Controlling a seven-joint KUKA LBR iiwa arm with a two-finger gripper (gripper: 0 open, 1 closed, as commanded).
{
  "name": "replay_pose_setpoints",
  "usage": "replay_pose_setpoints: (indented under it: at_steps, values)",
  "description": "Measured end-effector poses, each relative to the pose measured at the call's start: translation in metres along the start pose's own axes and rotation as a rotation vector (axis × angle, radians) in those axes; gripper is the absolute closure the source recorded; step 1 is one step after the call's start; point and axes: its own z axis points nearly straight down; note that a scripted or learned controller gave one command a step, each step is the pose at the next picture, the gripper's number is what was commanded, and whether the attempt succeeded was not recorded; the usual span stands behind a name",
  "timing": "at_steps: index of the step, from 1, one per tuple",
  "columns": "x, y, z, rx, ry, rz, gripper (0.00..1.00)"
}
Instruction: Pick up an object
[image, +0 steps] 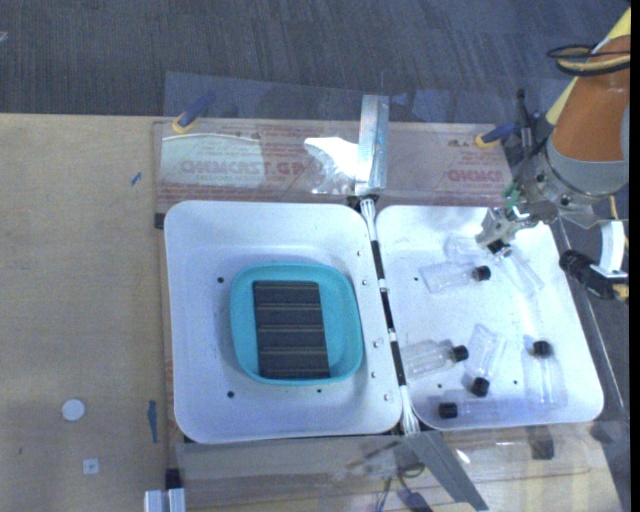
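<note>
While the gripper (497, 232) hangs over the right bin's (570, 300) far corner, the reach seems underway; a clear bottle (452, 274) lies just beside; finger state I cannot tell; next comes a descent onto it.

1. A tan wooden bench top (70, 280) fills the left and near side of the scene, its surface plain and evenly lit.
2. Beyond its far edge lies a dark grey floor (250, 40) with a fine woven texture (probably carpet).
3. A sheet of brown cardboard (240, 165) with faded red lettering lies flat at the far side, under a clear film that catches a bright glare.
4. A small white disc (73, 409) sits on the bench at the near left.
5. A blue mark (152, 420) lies just right of the disc.
</note>
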Motion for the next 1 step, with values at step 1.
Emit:
replay_pose_setpoints:
  at_steps: [1]
  values:
    - [0.0494,0.0457,-0.0108,0.000,-0.001,0.120,1.00]
